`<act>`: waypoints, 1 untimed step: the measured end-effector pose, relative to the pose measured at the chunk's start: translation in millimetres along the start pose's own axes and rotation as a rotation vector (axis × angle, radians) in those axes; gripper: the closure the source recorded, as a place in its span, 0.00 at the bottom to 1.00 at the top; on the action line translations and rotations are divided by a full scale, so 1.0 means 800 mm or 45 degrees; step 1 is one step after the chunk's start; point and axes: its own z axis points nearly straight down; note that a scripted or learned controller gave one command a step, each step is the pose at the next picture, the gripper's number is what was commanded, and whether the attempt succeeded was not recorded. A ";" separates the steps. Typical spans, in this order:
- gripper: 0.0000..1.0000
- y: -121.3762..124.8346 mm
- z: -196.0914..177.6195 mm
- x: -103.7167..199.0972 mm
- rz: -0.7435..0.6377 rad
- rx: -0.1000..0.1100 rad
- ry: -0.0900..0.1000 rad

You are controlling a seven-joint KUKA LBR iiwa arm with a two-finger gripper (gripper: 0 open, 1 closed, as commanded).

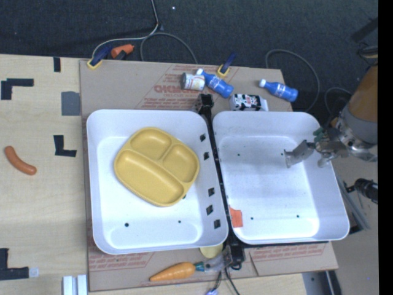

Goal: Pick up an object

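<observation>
Reaching in from the right, over the right bin [319, 226], with the gripper [299, 153] low above the bin's upper right floor and nothing seen between its parts; whether released or clenched, impossible to tell at this size and angle. Judged as the approach step, no pick made yet. Nothing to lift directly under the gripper, only bare white floor; a small orange scrap [236, 217] near the bin's lower left corner, hard to identify. Most obvious thing to take: the yellow divided plate [158, 165], flat in the middle of the left bin [101, 226], well apart from the gripper and across the divider. Outside the bins, on the surface: a blue bottle [279, 90] and a second blue bottle [218, 83] beyond the far rims, a toy carrot [173, 271] near the front edge, a sausage [20, 160] far left. Next move likely to call for travel leftward over the divider, then a descent onto the plate's raised rim, a thin edge to pinch and easy to miss.
</observation>
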 end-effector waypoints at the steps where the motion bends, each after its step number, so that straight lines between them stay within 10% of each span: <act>1: 0.00 -0.028 0.160 0.046 0.001 -0.007 -0.005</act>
